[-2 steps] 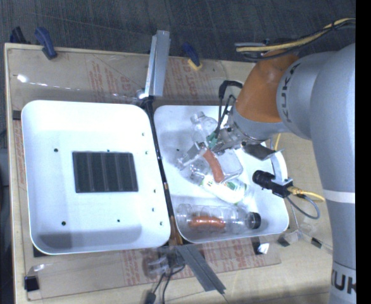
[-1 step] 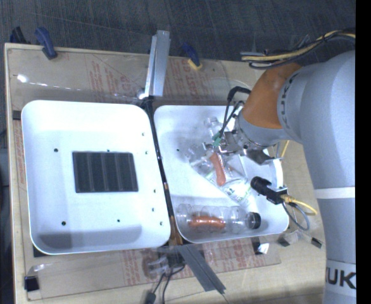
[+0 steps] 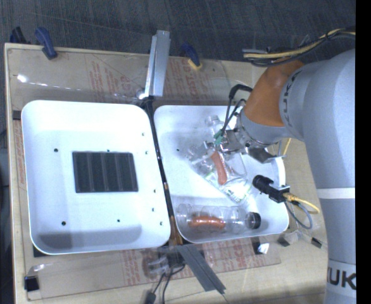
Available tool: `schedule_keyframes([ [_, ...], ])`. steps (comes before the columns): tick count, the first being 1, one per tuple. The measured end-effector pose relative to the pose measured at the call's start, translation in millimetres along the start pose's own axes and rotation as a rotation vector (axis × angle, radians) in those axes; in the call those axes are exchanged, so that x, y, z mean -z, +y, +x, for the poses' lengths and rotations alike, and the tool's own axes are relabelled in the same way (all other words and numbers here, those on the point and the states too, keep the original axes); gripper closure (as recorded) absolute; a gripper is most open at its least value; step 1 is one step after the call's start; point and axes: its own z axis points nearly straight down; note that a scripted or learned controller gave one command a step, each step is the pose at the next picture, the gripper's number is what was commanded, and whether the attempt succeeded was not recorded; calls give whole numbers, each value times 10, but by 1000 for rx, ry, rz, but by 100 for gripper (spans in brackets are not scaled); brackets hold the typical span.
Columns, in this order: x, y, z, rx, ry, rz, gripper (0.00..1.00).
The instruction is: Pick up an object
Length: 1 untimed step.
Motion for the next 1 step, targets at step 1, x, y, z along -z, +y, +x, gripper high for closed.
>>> schedule_keyframes([
  [1,903,28,390,-25,-2,-1,100],
])
